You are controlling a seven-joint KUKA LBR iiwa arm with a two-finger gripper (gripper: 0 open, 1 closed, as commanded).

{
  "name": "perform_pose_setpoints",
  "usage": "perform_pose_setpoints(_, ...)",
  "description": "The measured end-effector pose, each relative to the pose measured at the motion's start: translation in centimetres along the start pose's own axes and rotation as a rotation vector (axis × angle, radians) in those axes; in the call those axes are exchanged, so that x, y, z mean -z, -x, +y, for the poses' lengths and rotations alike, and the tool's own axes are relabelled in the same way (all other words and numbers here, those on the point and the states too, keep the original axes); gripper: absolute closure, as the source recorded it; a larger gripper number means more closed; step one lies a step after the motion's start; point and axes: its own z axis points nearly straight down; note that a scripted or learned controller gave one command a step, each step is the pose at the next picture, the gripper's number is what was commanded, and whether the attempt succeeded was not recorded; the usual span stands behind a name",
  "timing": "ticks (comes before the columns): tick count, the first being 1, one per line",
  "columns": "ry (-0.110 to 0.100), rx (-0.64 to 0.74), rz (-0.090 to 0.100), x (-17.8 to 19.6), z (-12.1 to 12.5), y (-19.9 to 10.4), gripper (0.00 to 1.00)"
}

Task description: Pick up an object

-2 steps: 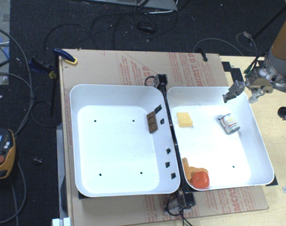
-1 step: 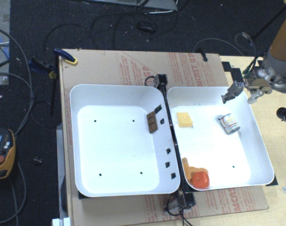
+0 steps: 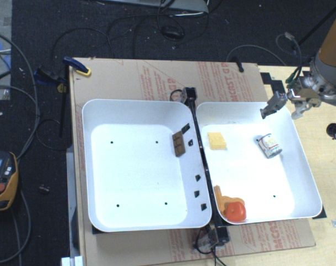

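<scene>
My gripper (image 3: 285, 107) hangs over the back right corner of the right bin (image 3: 300, 165), open, with nothing between its two fingers. In that bin lie a small silver can (image 3: 269, 146) with a coloured label, just below and left of the gripper, a yellow sponge-like block (image 3: 217, 141) near the back left, and a red tomato with an orange piece (image 3: 232, 206) in the front left corner. A brown chocolate-bar piece (image 3: 179, 144) rests against the right wall of the left bin (image 3: 101, 121).
Both bins sit on a cardboard sheet (image 3: 156, 76). Small black clips (image 3: 198, 177) run along the divide between the bins. Cables and a blue-yellow clamp (image 3: 76, 66) lie behind the bench; a yellow-grey device (image 3: 3, 180) sits at the far left.
</scene>
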Motion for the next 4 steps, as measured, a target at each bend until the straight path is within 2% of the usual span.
perform_pose_setpoints(1,-0.002,-0.001,0.000,0.3,-0.7,-0.8,0.00)
perform_pose_setpoints(2,-0.006,-0.061,0.001,-5.2,0.9,-6.7,0.00)
perform_pose_setpoints(3,-0.001,0.000,0.000,-4.1,0.8,-8.2,0.00)
perform_pose_setpoints(4,-0.001,0.001,0.000,-3.6,-0.1,-10.6,0.00)
